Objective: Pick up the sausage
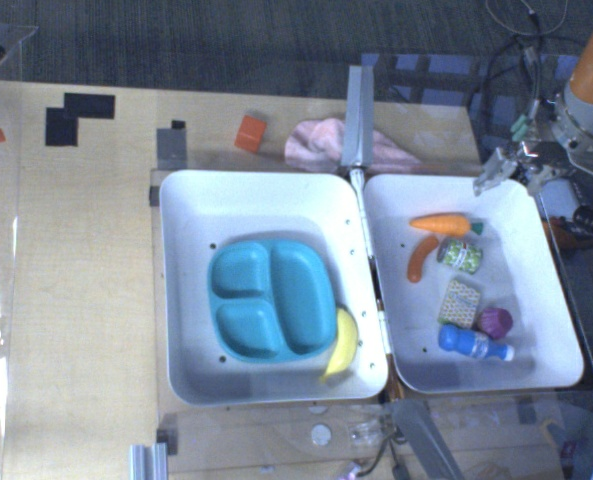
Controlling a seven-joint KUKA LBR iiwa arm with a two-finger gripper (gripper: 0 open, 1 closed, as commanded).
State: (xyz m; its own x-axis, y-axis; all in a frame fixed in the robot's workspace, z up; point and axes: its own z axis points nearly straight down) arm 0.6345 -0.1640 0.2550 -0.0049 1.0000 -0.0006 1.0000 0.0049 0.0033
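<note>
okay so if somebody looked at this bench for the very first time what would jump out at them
Probably the bright blue divided plate in the left bin, with a yellow banana against its right edge. Next, the cluster in the right bin: an orange carrot above a small orange-red sausage. The gripper is at that bin's far right corner.

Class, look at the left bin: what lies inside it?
In the left bin lie a blue divided tray and a banana against the tray's edge. The bin floor beneath both is covered.
</note>
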